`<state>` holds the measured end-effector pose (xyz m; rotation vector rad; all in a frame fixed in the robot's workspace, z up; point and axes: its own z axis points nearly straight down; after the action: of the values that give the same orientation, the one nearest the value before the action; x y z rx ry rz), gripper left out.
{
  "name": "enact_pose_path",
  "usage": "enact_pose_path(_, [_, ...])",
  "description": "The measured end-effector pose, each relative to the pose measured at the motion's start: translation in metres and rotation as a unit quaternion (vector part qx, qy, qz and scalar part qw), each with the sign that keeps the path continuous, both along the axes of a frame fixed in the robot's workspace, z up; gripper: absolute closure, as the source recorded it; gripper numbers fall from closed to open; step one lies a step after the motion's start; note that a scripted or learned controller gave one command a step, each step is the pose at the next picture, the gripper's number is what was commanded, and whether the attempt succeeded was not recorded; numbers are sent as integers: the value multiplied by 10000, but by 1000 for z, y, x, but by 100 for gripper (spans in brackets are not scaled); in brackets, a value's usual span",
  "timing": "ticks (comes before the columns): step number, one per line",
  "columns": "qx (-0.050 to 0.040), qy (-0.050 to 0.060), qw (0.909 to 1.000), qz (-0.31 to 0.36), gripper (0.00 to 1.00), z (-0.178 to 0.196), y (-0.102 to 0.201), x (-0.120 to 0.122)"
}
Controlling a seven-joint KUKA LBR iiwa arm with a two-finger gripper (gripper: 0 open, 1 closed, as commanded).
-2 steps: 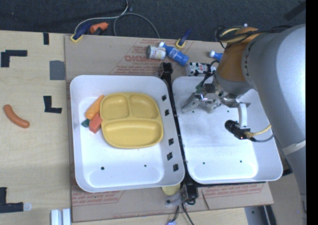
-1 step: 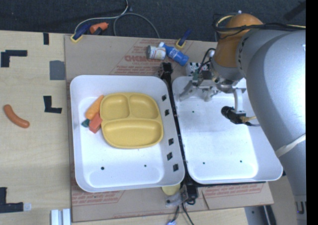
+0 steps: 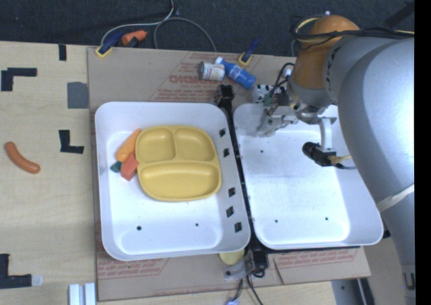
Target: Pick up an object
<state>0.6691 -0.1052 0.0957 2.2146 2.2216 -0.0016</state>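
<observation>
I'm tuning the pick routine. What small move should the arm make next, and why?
Probably swing left toward the left bin: the yellow divided plate and the orange carrot-like toy beside it lie there, while the gripper sits at the right bin's far corner, away from them.

Red printing runs across the brown cardboard sheet (image 3: 176, 78) that lies under the two white bins, showing above the left bin (image 3: 161, 179) and again along the sheet's lower edge below both bins. The letters are too small and blurred to make out. No other text, number or brand can be read.
</observation>
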Motion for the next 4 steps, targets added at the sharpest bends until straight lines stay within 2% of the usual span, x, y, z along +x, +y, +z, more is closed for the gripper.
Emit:
enact_pose_path(1, [38, -7, 10000, 23, 100, 95, 78, -41])
enact_pose_path(2, [7, -4, 10000, -32, 100, 137, 11, -37])
enact_pose_path(3, [28, 50, 10000, -1, 100, 85, 60, -72])
enact_pose_path(4, [39, 20, 10000, 38, 100, 88, 157, -71])
